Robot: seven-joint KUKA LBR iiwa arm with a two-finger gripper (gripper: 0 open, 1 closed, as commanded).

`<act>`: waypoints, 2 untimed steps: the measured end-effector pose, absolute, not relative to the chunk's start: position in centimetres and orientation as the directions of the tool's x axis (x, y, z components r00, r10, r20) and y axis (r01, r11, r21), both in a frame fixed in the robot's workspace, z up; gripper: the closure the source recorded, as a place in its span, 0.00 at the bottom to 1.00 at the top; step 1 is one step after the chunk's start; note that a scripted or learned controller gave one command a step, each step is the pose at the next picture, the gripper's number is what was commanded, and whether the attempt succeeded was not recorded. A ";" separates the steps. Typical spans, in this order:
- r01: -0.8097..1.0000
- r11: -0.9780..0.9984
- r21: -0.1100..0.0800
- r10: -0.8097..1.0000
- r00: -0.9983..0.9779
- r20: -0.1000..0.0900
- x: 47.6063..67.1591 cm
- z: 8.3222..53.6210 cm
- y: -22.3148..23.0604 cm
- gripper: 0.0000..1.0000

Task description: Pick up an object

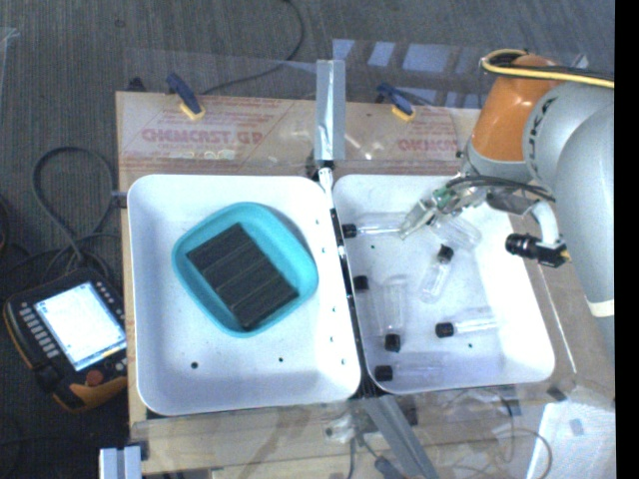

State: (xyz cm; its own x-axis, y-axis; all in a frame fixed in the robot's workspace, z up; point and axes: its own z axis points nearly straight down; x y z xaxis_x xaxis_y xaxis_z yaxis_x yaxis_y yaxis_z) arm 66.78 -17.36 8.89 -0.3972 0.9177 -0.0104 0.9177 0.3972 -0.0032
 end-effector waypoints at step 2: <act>0.617 0.787 0.002 0.617 -0.787 -0.005 62.2 28.5 -21.5 0.00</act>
State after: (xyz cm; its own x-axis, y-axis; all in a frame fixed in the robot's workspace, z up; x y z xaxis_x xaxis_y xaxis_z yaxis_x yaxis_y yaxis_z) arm 62.23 -21.48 28.50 -0.7867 0.6173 -0.0048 0.6173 0.7867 0.0015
